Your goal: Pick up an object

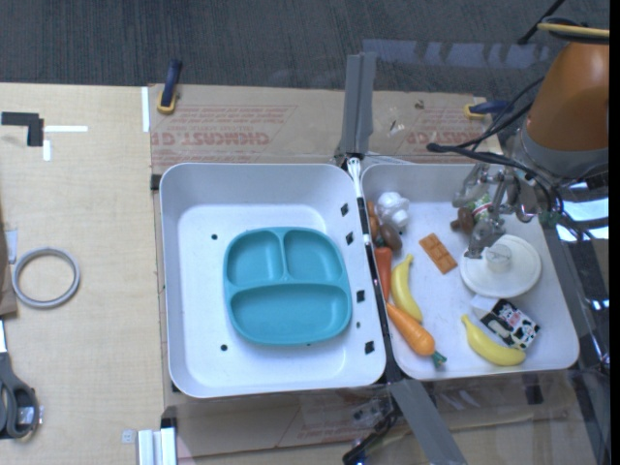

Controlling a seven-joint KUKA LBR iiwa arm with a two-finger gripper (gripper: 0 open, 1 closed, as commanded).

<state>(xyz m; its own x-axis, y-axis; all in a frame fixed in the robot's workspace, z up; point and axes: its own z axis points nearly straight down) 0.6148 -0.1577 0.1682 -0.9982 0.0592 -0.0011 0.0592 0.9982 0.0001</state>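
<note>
- Two white bins sit side by side on the table (77, 201); the left bin (184, 289) holds a teal divided plate (288, 286).
- The right bin (557, 342) holds two bananas (405, 289) (492, 345), a carrot (412, 329), a round white lid (501, 265), an orange wafer (438, 254) and a black-and-white patterned piece (511, 324).
- The claw (481, 229) hangs over the right bin's far side, its tips just above the white lid's edge; whether it is open or closed cannot be told, and nothing is seen in its grip.
- A roll of tape (44, 277) lies on the table, well left of the bins.

Grey arm (542, 153), orange band (573, 95), black cables, metallic gripper (481, 235).
</note>
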